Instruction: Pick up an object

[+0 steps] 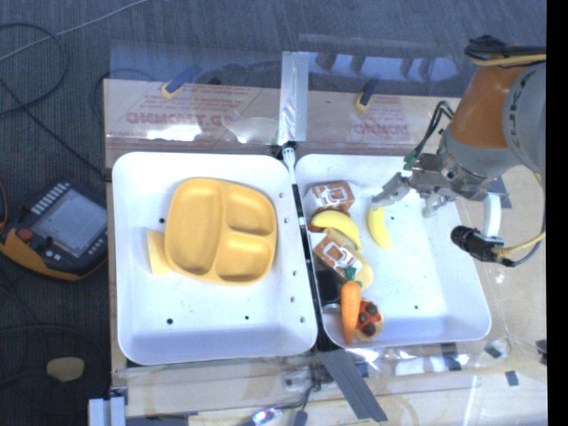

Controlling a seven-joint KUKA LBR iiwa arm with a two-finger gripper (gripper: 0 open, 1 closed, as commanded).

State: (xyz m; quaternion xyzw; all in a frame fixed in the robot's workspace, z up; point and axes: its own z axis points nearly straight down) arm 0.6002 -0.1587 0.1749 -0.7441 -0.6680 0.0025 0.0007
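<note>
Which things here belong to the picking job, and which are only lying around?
Job: gripper, banana, carrot, the other toy foods beside them, right bin.

Lying about: yellow divided plate, left bin, handheld controller on the floor.

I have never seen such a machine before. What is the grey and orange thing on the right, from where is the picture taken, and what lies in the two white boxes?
It is a robot arm, and its grasping tool hangs over the right bin. One fixed camera looks down on the bench at a slant. The left bin holds a yellow divided plate. In the right bin, toy food lies along the left wall: two bananas, a carrot and small brown printed packets. The tool is close beside one banana, but nothing shows between its fingers, so it holds nothing.
</note>
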